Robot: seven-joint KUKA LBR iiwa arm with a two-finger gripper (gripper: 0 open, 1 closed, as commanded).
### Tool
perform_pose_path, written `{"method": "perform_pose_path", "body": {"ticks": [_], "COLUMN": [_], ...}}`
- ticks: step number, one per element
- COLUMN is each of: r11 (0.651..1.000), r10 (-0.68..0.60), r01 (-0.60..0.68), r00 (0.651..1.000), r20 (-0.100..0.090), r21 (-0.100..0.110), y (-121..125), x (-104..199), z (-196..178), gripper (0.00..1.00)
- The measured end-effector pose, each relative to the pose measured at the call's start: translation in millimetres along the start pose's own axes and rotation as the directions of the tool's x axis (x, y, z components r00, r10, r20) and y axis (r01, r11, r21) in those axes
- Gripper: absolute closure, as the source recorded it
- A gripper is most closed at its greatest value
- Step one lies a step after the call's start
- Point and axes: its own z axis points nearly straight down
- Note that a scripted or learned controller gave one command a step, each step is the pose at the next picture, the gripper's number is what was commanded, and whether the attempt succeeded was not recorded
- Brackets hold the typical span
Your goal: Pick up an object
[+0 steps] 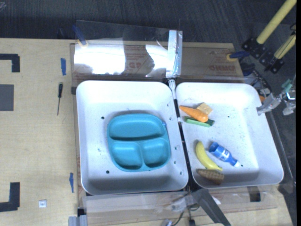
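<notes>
looking down on the right bin (244, 95), i count six loose things to pick from, one of each kind. an orange carrot (194, 113) lies near the bin's upper left, with a tan chunk (204, 108) touching its upper side and a green stick (200, 122) just under it. lower down, a yellow banana (206, 156) lies beside a blue bottle (222, 154), the two nearly touching. a brown piece (210, 175) sits at the banana's lower end, against the bin's front wall.

the gripper (276, 102) is at the right rim of this bin, outside the cluster. all six things lie to its left and are well apart from it. the blue bottle is the nearest of them, and the carrot group is farther across the bin. the gripper is small and cluttered at the view's edge, so i cannot tell whether it is spread or pressed together, and i see nothing held in it.

the left bin (89, 126) touches the right one along their shared wall and holds one blue tray (137, 141) with three compartments. that makes two bins on the bench (33, 140). a clear plastic sheet (127, 55) stands behind the left bin, and two yellow poles (277, 15) slant across the upper right corner.
</notes>
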Motion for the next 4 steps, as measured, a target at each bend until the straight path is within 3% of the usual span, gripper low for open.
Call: {"method": "perform_pose_path", "body": {"ticks": [1, 2, 3, 4], "r11": [0.992, 0.976, 0.964, 0.963], "r10": [0.126, 0.217, 0.267, 0.268], "r01": [-0.126, -0.217, -0.267, -0.268], "r00": [0.992, 0.976, 0.964, 0.963], "r20": [-0.003, -0.001, -0.002, -0.002], "r21": [0.014, 0.002, -0.004, -0.009], "y": [-19, 2, -37, -35], "x": [83, 106, 104, 104], "z": [128, 137, 184, 173], "gripper": [0.0, 0.0, 0.0, 1.0]}}
